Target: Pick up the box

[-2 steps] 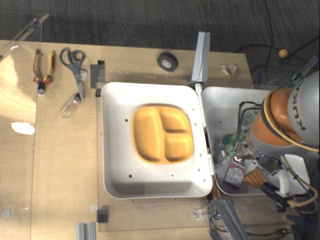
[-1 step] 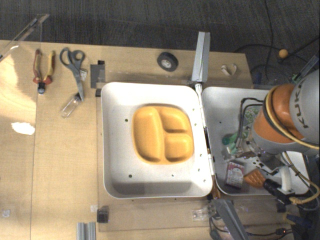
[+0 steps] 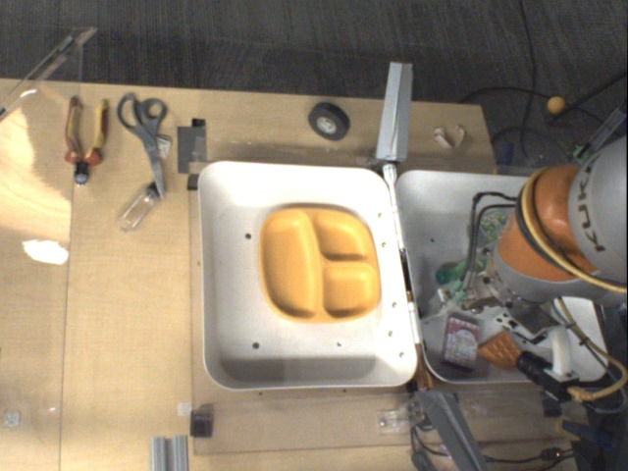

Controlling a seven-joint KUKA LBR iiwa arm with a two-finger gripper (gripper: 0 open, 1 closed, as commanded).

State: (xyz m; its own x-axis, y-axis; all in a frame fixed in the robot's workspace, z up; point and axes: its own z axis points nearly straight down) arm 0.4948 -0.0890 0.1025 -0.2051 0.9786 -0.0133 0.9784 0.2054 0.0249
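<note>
box: small, purplish, lying in the right bin near its front edge, just left of the jaws.
jaws: low in the right bin beside the box, likely placed for a grasp; apart or together, i cannot tell.
left bin: left of the box, holds a yellow tray.
desk: wood; scissors, pliers and tape far from the box.

tray: yellow-orange
bins: white
box: purple, patterned
arm band: orange
scissors: grey
bench: tan wood
</note>
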